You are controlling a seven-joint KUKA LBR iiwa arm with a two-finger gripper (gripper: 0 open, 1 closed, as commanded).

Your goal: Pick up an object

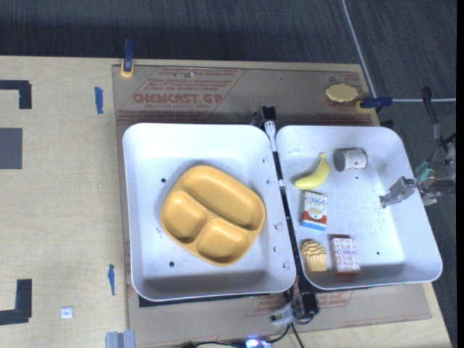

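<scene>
Reaching in from the right edge, the grey metal two-finger gripper [395, 192] hangs over the right part of the right-hand shallow white bin [409, 263]; how it is set I cannot tell, and nothing shows in it. All the loose things lie to its left, apart from it. Nearest is a small grey and white can [350, 159] lying on its side toward the far wall. Beside that, a yellow plastic banana [314, 173] rests near the divider. Below the banana sits a small red, white and blue carton [315, 210], then a tan waffle-textured piece [313, 255] just beside a pink patterned box [345, 255] at the near wall. A yellow three-compartment plastic tray [211, 214] lies in the left-hand white bin [141, 158].
</scene>
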